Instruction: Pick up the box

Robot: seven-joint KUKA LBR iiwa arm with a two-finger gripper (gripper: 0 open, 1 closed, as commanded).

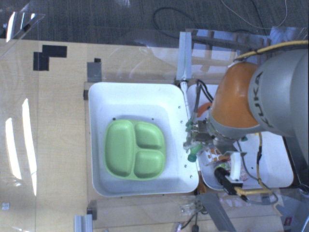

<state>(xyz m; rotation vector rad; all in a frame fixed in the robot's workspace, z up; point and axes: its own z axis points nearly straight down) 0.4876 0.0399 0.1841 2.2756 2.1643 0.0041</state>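
Where the arm (275, 91) curves, grey lettering reads "KUKA".

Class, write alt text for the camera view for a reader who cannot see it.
A grey robot arm with an orange band reaches down into the right white bin, among small cluttered items. The left white bin holds a green divided tray.

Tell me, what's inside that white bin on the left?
The left bin holds a green tray with three compartments, lying flat on its floor. The compartments look bare. The arm hangs over the right bin and covers most of it, so its contents are hard to tell.
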